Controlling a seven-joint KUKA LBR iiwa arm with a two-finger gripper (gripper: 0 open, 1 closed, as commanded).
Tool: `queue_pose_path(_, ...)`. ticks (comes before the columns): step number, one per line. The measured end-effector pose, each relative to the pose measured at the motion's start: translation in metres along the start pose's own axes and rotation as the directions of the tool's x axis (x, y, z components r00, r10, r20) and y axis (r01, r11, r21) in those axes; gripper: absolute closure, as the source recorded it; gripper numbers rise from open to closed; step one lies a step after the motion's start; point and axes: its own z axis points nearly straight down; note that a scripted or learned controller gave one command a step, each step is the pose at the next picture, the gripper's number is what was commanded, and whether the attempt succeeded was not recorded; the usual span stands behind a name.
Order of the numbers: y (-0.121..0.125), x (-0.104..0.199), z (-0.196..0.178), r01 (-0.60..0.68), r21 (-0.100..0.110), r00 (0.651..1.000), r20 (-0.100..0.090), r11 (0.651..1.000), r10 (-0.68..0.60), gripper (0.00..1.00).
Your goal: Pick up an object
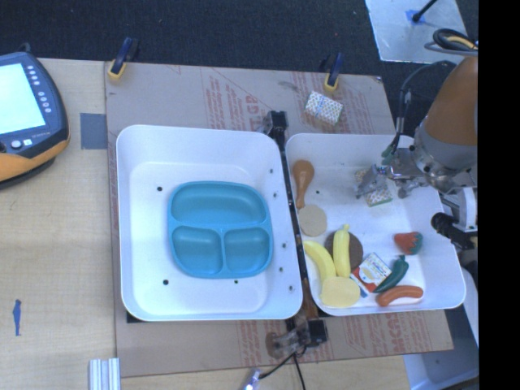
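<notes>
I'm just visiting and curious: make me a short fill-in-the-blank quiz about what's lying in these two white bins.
1. The left bin holds a divided plate coloured ____.
2. The plate has ____ compartments.
3. The toy foods, such as the banana, lie in the ____ bin.
4. The gripper hangs over the ____ bin.

Missing words: blue; three; right; right

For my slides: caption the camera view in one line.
KUKA arm's gripper low in the right bin of toy food; blue divided plate in the left bin.
</notes>
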Motion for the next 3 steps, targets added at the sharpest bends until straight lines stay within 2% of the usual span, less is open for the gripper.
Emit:
queue_pose_path(1, 0.043, -0.010, 0.050, 0.003, 0.000, 1.000, -0.001, 1.000, -0.003, 0.00)
queue_pose_path(2, 0.043, -0.010, 0.039, 0.006, 0.000, 1.000, -0.001, 1.000, -0.006, 1.00)
queue_pose_path(3, 0.059, 0.028, 0.051, 0.002, 0.008, 1.000, -0.002, 1.000, -0.002, 1.00)
